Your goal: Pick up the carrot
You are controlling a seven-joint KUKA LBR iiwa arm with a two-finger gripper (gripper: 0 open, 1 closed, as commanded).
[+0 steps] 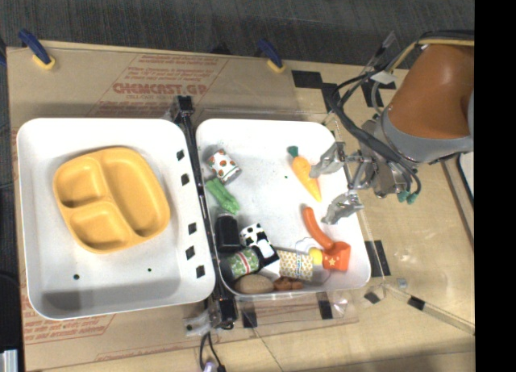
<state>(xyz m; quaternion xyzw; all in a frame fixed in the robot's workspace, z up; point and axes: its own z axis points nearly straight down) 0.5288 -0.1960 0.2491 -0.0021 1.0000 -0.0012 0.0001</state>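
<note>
Camera view, slanted down on a table (105, 68) covered in printed cardboard, two shallow white bins side by side. Left bin (40, 282) holding a yellow divided tray (111, 198). Right bin (266, 132) crowded with small toys. Carrot (305, 173) lying flat near that bin's upper right, green top toward the far wall, orange tip pointing down toward the near side. Gripper (335, 185) hanging just to the right of the carrot, above the bin's right edge, grey arm with orange band (431, 92) reaching in from the right. Fingers (326, 162) spread wide apart, one by the carrot's upper half, the other lower down near an orange sausage-shaped toy (317, 227); nothing between them. Farther down: a red-orange block (337, 257), a black-and-white cow figure (260, 240), a small can (223, 166) with a green piece (221, 196) just below it, more clutter packed along the near wall.
</note>
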